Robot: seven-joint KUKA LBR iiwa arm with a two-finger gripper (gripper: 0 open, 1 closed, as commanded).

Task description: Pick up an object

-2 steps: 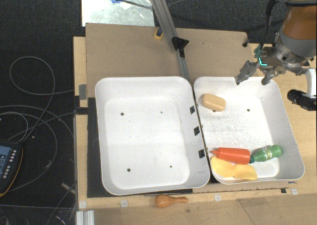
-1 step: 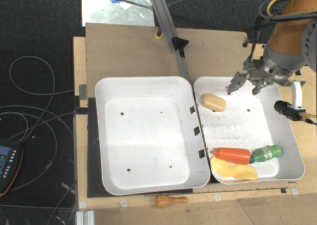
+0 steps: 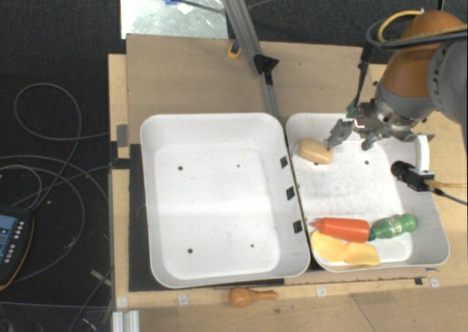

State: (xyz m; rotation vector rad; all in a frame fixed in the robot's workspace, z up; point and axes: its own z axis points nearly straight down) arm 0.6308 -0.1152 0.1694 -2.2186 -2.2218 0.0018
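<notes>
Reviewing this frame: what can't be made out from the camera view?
- Gripper: fingers small and blurred; their state unreadable, as is any contact with the tan block.
- Yellow pieces: overlapped by the orange carrot-like toy; shapes unclear.
- Arm: cut off by the right edge.
- Green bottle: too small to identify its label.

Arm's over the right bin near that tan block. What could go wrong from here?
1. The tan block lies close to the right bin's left wall, so a finger may hit the wall or nudge the block rather than straddle it.
2. The hand sits to the block's right, not clearly over it; closing here may catch nothing.
3. The carrot, green bottle and yellow pieces are bunched together, so a grab there may snag two.
</notes>
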